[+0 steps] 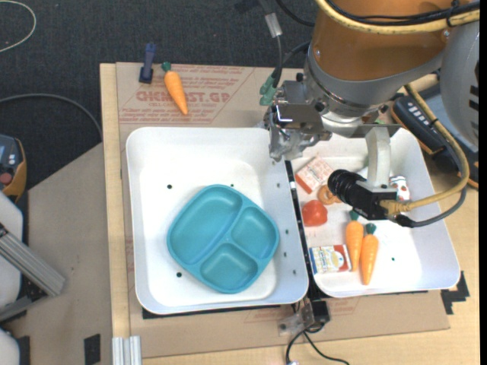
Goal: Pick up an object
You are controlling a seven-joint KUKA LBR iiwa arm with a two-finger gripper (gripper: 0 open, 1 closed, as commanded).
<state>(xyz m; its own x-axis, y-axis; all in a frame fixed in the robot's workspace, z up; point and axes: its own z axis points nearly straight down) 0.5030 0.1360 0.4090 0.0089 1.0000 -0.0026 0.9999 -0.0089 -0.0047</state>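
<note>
Approach step: gripper (283,144) hangs upper centre over bin divider, holds nothing visible; finger state cannot tell. Next: shift right, descend on tomato (314,213) or carrots (362,248).

We saw a cardboard sheet (221,90) under two white bins (144,204), dark carpet (76,36) around it, a white cable (19,21) looped at far left, and a metal rail (30,268) beside the bench.

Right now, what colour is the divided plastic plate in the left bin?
Teal blue, plain in the camera view.
</note>
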